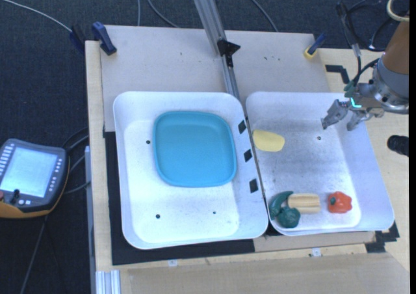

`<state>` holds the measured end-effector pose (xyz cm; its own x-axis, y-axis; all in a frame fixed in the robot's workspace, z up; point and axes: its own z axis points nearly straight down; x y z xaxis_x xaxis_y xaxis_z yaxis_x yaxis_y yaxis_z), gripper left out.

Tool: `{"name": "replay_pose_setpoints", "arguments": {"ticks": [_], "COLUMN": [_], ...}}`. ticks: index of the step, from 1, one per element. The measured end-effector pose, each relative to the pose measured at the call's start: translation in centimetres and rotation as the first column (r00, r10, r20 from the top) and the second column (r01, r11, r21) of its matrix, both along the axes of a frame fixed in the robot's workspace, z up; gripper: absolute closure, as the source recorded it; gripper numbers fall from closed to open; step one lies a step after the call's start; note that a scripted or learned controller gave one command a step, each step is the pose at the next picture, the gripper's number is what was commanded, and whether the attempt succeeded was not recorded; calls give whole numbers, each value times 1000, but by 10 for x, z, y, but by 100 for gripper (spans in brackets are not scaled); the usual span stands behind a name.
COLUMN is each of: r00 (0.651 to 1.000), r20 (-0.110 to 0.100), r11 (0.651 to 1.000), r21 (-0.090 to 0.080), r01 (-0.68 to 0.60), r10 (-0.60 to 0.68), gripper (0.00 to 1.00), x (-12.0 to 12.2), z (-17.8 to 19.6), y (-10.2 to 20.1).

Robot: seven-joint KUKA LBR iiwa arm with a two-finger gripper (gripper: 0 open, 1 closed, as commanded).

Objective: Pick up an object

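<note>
Two white bins (130, 221): one square blue plastic plate (195, 148) left; right, one yellow piece (268, 140), green pepper (285, 210), tan block (304, 203), red pepper (338, 202). My gripper (342, 118) hangs spread, empty.

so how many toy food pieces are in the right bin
4. A yellow piece lies near the right bin's left wall; a green one, a tan block and a red pepper sit along its near edge. None look hidden.

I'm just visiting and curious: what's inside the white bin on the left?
The left bin holds a blue plate lying flat on its floor. Whatever may lie under the plate is covered, so I cannot tell.
</note>
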<state>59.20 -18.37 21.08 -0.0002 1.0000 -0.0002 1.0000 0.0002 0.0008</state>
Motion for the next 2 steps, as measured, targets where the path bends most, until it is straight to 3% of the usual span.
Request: {"name": "replay_pose_setpoints", "arguments": {"ticks": [1, 2], "r00": [1000, 1000], "r20": [0, -5], "r11": [1000, 1000], "r21": [0, 1], "r01": [0, 0], "r10": [0, 0], "gripper": [0, 0], "x": [0, 4], "z": [0, -61], "y": [0, -4]}}
